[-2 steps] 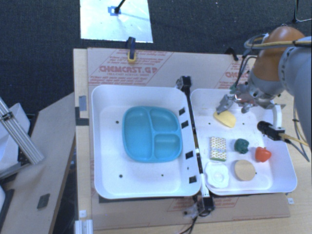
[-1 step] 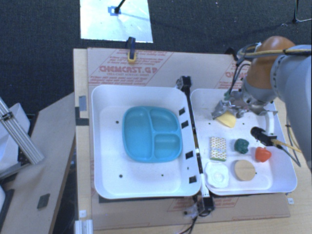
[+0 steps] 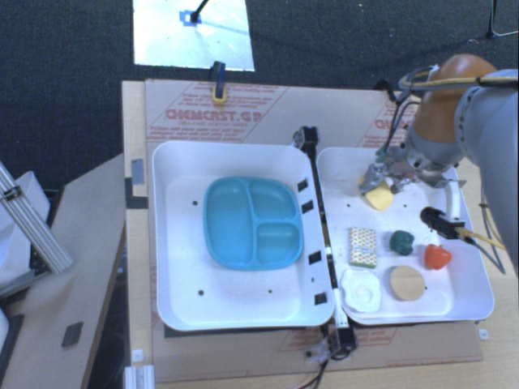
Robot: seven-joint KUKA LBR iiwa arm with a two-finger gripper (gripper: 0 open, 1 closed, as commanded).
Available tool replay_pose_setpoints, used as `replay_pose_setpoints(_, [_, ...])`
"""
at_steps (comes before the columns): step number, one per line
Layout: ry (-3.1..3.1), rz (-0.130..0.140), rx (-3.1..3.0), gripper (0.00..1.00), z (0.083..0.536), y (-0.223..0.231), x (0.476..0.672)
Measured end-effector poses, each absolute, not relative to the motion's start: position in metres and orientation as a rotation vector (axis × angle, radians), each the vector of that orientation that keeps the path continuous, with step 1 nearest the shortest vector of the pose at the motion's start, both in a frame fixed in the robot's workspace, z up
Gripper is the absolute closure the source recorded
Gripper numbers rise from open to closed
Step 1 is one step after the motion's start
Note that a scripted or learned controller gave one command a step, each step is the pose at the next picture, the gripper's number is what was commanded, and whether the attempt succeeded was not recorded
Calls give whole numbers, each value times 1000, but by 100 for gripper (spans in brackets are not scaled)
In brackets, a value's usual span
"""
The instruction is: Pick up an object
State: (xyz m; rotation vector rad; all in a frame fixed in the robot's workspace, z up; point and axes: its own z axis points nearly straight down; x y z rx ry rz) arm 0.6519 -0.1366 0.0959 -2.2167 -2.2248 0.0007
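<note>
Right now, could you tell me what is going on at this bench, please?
The grey arm reaches in from the right, its pincer low in the right bin, right at a yellow piece. Whether it grips the piece cannot be told. A patterned sponge, a green lump, a red piece and a wooden disc lie nearby. The left bin holds a blue divided tray.

Both white bins [image 3: 174,241] look like smooth, slightly glossy plastic. Blue divided tray [image 3: 251,223] in left bin: smooth plastic, soft sheen. Right of the tray, tan disc [image 3: 406,283] looks matt, wood-like; red piece [image 3: 437,256] glossy. Brown board [image 3: 268,112] beneath bins: matt, printed, cardboard-like. Dark floor [image 3: 65,55]: rough carpet.
</note>
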Motion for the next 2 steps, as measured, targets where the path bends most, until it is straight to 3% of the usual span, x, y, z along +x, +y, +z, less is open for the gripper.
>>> replay_pose_setpoints(2, [-2230, -4, -2219, 100, 205, -144, 668])
